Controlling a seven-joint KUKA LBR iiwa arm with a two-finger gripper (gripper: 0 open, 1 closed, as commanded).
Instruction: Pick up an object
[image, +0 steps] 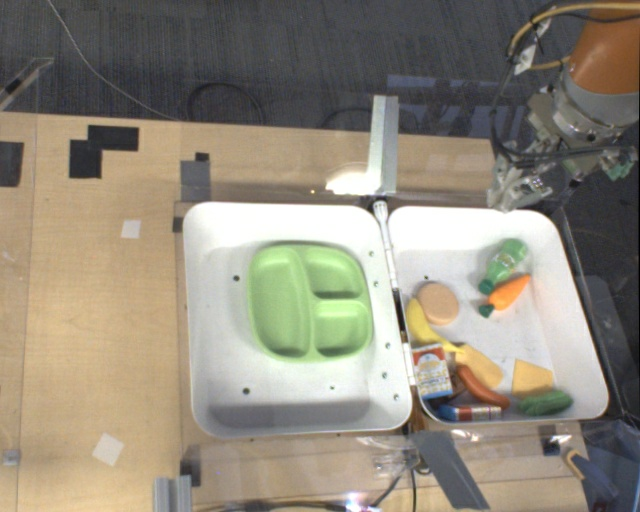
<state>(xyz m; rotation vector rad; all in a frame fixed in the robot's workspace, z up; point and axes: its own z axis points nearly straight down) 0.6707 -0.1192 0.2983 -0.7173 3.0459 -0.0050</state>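
Camera view: fingers (512, 190) above bottle (503, 262), apart.

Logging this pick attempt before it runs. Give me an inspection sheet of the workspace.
Surface: wooden bench bearing left bin and right bin, side by side.
Job's things: in the right bin, green bottle, carrot, round tan piece, banana, small carton, cheese wedge, green vegetable.
Clutter: green divided tray in the left bin.
Grippers: gripper above the right bin's far edge, holding nothing visible.
Cables: bundle at the wrist; thin wire on the floor.
Surroundings: dark carpet.
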